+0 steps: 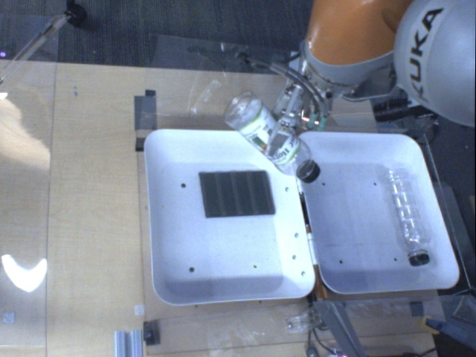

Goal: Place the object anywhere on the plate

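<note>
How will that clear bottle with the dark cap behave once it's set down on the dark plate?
The bottle looks like thin clear plastic, seemingly empty, so probably light and a bit squashy. Its round body and the tilt it hangs at by the gripper suggest it would land on its side and roll. The dark plate looks ribbed, which may check the roll, depending on how the bottle lies.

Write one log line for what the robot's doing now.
gripper: shut on bottle | bottle: tilted, above bins' seam | plate: left bin
</note>
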Robot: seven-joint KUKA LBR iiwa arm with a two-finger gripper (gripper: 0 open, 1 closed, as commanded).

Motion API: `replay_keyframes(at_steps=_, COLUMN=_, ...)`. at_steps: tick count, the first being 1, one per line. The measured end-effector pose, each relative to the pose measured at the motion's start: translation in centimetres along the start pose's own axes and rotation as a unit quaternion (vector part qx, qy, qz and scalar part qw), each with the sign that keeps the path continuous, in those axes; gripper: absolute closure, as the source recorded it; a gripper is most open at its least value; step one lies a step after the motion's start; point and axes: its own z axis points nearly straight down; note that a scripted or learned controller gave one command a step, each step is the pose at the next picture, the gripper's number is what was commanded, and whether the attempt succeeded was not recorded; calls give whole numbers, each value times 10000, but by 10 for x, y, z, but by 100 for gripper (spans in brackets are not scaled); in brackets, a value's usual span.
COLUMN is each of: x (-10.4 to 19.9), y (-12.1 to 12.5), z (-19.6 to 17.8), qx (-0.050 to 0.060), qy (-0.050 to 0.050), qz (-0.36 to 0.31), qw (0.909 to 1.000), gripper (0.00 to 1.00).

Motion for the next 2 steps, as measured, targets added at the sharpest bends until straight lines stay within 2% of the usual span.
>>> replay_keyframes(at_steps=2, x=-2, y=4, z=-23, qx=-55, qy=-70, qz=-5, qw=10000, gripper=100)
